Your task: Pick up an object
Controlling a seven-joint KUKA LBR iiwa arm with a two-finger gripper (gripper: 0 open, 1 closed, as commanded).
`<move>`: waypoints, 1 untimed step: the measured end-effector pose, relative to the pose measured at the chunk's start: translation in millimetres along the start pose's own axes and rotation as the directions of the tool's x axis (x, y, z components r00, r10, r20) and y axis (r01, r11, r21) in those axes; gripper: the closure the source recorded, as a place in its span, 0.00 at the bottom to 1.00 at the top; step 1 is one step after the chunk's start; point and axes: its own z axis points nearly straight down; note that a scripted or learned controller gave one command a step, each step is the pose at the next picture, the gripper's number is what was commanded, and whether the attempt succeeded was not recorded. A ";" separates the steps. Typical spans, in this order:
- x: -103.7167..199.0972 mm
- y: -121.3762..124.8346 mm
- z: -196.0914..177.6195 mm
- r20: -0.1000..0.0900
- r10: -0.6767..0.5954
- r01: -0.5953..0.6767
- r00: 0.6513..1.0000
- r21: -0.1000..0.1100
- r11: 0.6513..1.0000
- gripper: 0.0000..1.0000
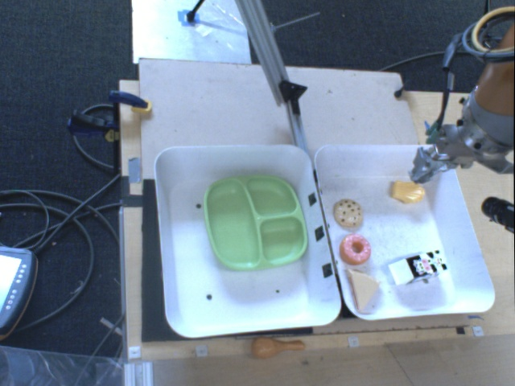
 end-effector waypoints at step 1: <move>61.1 -13.6 10.1 -0.004 -0.004 0.004 1.000 0.008 1.000 1.00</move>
